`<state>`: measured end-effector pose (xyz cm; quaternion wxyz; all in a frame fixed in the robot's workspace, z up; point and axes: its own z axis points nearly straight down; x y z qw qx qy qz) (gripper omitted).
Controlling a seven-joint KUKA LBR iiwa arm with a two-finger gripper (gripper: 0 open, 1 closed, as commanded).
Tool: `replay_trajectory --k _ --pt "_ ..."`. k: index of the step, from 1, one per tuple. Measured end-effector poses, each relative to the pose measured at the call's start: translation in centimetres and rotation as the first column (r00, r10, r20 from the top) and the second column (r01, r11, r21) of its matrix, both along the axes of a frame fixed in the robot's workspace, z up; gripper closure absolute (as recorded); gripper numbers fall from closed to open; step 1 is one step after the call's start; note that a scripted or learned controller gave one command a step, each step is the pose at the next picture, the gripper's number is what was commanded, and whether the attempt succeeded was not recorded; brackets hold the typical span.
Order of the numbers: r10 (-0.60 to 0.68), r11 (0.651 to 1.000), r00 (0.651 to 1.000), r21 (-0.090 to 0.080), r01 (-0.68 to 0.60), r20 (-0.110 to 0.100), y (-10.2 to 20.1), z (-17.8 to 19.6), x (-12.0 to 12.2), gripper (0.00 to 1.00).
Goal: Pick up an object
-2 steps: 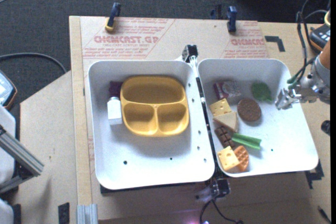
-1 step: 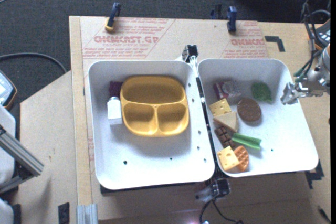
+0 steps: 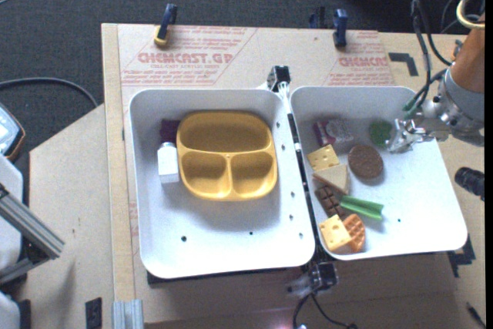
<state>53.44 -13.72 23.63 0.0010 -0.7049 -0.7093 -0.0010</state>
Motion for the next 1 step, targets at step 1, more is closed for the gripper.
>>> replay_trajectory --k 1 --pt "-0.002 1.0 1.0 0.0 0.002 -0.003 4.74 -1.8 0.04 1.0"
